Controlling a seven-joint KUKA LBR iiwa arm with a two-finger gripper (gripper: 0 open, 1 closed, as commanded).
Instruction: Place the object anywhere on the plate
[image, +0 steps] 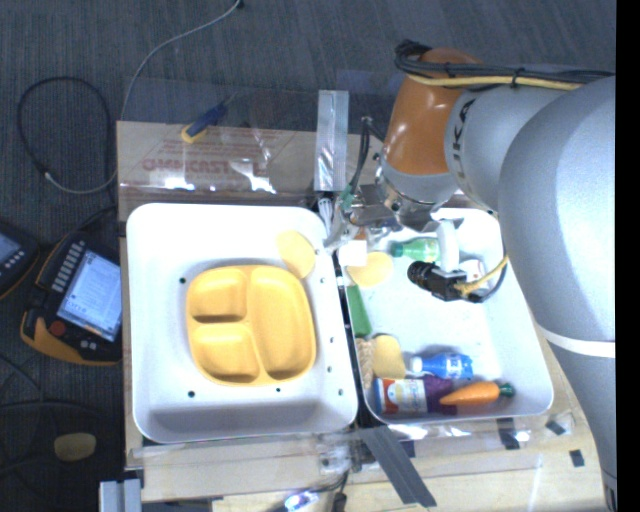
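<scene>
Lying along the near wall of the right bin (520, 395), a carrot (472, 394) is touching a red-labelled bottle (405, 393), with a blue-capped bottle (445, 363) just behind them. Left of that bin, the yellow divided plate (250, 322) is sitting in the left bin (160, 400), nothing resting in its compartments. Beyond the plate's far right corner, a pale yellow round object (296, 251) is leaning on the bin's rim. Just right of that, over the divide between the bins, the pincer (352, 222) is hanging beneath the orange band of the arm (530, 180); I cannot tell how far it is spread or whether it is gripping anything. A similar pale disc (372, 268) and a green bottle (417, 247) are lying close by.
</scene>
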